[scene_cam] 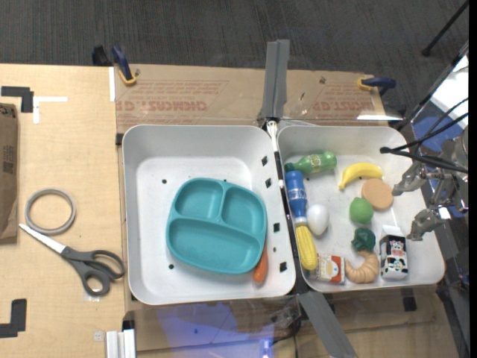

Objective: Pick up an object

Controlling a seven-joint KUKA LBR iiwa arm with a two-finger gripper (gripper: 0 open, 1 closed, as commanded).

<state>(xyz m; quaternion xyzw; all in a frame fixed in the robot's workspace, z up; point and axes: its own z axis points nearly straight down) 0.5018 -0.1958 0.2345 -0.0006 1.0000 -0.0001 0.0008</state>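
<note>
The right bin (339, 136) holds several toy foods: a green bottle (316, 162), a banana (359, 174), a blue bottle (296, 193), a white egg (318, 219), a corn cob (305, 246), a green apple (361, 210), a round peach-coloured piece (378, 195), broccoli (364, 239), a croissant (364, 267), a cow-print carton (393, 257) and a small red box (329, 268). My gripper (414, 203) hangs over the bin's right rim, open, with nothing between its fingers. Its fingertips (407, 181) sit just right of the peach-coloured piece and above the carton.
The left bin (141, 200) carries a teal divided plate (217, 226) with an orange carrot (259, 268) by its lower right corner. On the bench to the left lie scissors (78, 259) and a tape roll (50, 209). A grey divider (276, 80) stands behind the bins.
</note>
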